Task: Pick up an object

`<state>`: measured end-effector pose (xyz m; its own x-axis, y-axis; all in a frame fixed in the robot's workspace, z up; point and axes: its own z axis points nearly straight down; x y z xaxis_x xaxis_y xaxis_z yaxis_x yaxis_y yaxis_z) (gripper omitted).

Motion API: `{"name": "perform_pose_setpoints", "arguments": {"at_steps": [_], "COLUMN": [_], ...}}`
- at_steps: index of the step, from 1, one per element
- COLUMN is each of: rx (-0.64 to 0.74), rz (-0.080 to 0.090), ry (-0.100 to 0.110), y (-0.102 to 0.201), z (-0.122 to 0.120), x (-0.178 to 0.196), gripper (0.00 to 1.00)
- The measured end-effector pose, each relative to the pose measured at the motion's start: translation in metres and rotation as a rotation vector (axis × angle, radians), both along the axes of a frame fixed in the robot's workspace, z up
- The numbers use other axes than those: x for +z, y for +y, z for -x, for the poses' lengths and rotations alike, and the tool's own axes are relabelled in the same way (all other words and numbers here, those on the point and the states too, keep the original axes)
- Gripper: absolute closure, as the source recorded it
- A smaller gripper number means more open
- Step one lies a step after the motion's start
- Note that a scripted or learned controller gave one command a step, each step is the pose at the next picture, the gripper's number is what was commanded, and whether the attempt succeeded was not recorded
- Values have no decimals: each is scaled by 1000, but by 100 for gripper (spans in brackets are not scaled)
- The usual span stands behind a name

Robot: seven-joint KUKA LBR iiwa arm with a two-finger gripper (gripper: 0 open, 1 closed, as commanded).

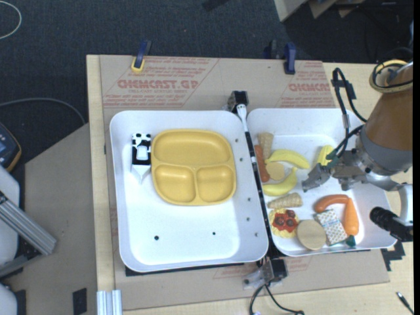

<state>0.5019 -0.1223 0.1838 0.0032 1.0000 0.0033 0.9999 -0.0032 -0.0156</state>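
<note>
The gripper [319,176] hangs over the middle of the right bin [289,120]. Its dark fingers point left and a little down in the camera view. They look a bit apart, and nothing sits between them. The tips are just beside the banana [287,157], on its right.

The banana is yellow and curved. It lies across the bin, with its long way going left to right. One end points at the gripper. A second yellow banana piece [279,188] lies just below it, and it also runs left to right. A round tan cookie [275,171] sits between the two.

A red hot dog [261,163] lies by the left wall of the bin. Its long way goes up and down. A tan cone [265,140] is near its top end. Below the gripper lie a red sausage [330,202] and an orange carrot [352,218]. The carrot's long way runs up and down. A pizza slice [285,218] and a round bun [312,235] sit near the front wall.

The arm [388,126] comes in from the right. Its orange band is above the grey wrist, and the wrist leans toward the bin.

The left bin [131,195] holds a yellow tray [193,165] with three parts. A small black and white toy [140,151] lies just left of the tray.
</note>
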Motion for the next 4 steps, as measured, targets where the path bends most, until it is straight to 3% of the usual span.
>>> {"name": "perform_pose_setpoints", "arguments": {"at_steps": [1,2,3,4], "rx": [3,4,3,5], "rz": [2,0,-2,-1], "ry": [-14,-8,-25,-35], "y": [0,11,14,14], "z": [-3,-1,-6,-9], "x": [7,-50,-96,-81], "gripper": [0,0,0,100]}}
